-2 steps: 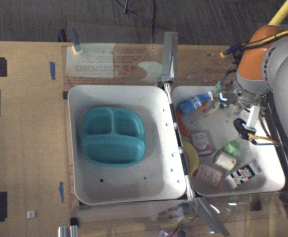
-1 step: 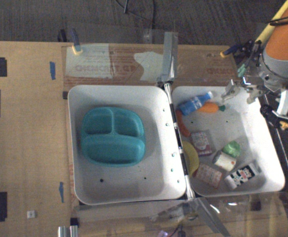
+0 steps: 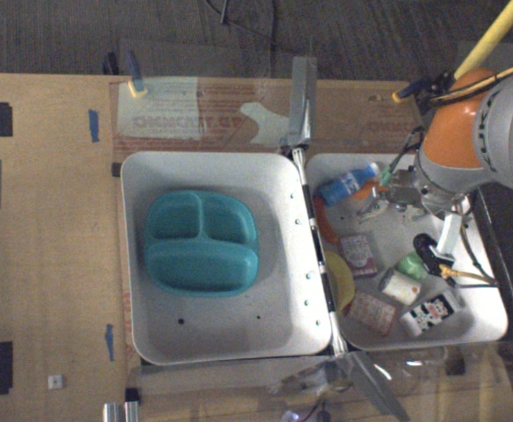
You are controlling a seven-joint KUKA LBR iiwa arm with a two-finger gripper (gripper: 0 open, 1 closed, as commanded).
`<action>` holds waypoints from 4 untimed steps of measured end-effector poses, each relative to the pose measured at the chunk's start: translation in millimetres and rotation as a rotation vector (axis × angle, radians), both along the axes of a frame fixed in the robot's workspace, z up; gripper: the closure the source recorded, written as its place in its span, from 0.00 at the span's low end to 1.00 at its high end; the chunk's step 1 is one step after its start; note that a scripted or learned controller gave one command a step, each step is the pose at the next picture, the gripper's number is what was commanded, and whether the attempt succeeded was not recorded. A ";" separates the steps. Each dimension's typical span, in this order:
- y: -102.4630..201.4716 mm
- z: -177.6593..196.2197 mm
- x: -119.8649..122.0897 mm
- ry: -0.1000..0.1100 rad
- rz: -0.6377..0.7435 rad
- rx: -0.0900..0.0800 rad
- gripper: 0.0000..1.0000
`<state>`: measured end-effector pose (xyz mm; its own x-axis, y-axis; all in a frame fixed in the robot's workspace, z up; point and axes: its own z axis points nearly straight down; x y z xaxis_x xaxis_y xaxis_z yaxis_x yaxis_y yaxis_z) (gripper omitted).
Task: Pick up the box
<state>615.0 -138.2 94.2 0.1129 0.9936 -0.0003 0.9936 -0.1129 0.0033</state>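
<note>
Three small boxes lie in the right bin [image 3: 494,319]. A pinkish patterned box [image 3: 358,252] sits near the middle. A reddish flat box [image 3: 372,313] lies by the front wall, and a white box with black marks [image 3: 430,314] is at the front right. My gripper [image 3: 377,200] hangs over the back of this bin, beside a blue bottle [image 3: 347,185] and behind the pinkish box. Nothing shows between its fingers from here.
The left bin [image 3: 142,323] holds a teal divided plate [image 3: 201,241]. The right bin also holds an orange piece [image 3: 323,224] and a yellow piece [image 3: 340,280] along the left wall, a green item [image 3: 411,264] and a white cylinder [image 3: 399,287]. A metal divider [image 3: 302,104] runs between the bins.
</note>
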 end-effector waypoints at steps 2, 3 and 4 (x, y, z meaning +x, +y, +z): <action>-23.1 106.0 -30.1 0.001 -0.185 0.000 0.00; -23.8 115.9 -29.6 0.000 -0.185 -0.002 1.00; -21.5 73.3 -71.2 0.006 -0.363 0.001 1.00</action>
